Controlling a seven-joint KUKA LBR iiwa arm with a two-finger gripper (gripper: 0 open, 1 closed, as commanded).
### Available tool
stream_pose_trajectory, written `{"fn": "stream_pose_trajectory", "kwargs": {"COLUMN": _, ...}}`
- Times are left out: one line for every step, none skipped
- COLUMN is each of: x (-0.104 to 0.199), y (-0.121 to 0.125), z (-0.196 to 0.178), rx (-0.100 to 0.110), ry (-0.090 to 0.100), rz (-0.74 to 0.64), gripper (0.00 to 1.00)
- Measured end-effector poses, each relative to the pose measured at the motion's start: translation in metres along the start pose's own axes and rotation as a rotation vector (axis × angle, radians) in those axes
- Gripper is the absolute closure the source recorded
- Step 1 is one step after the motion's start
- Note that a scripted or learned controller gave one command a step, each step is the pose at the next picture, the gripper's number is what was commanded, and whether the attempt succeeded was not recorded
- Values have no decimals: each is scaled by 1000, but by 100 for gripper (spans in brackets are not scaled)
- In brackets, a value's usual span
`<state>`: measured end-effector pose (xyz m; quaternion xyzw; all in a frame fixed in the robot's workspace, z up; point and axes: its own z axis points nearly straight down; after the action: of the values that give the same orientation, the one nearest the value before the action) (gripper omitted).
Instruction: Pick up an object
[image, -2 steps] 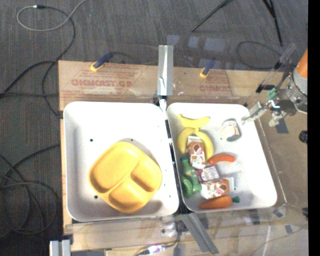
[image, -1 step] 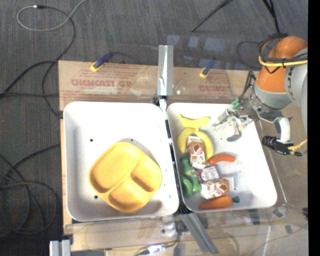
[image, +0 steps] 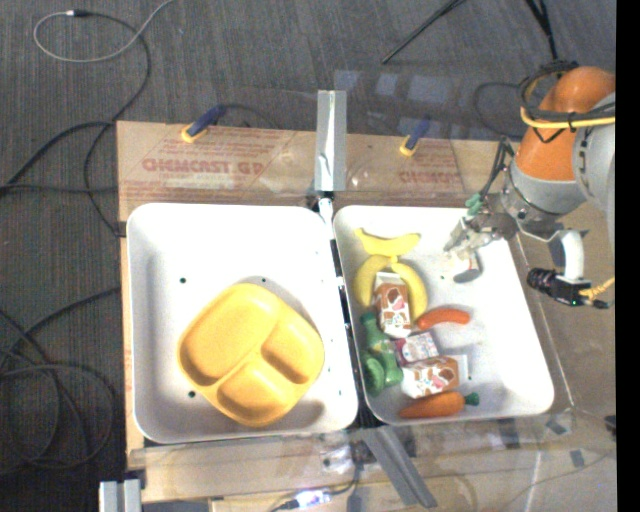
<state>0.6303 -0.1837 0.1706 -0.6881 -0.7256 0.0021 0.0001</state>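
Observation:
My gripper (image: 470, 238) hangs over the back right part of the right bin (image: 520, 300), its fingers spread and nothing between them. Below and left of it lie two yellow bananas (image: 385, 262), one curved along the bin's back, one beside a small carton (image: 393, 305). An orange-red sausage-like piece (image: 441, 319) lies in the middle. Nearer the front are two more small cartons (image: 428, 372), a green pepper-like toy (image: 375, 355) and a carrot (image: 435, 405).
The left bin (image: 160, 260) holds a yellow divided plate (image: 252, 352). A metal divider post (image: 327, 150) stands between the bins at the back. Cardboard lies behind both bins, with cables on the floor around.

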Motion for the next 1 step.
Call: {"fn": "stream_pose_trajectory", "kwargs": {"x": 9, "y": 26, "z": -21, "rx": -2, "ry": -2, "rz": -122, "gripper": 100}}
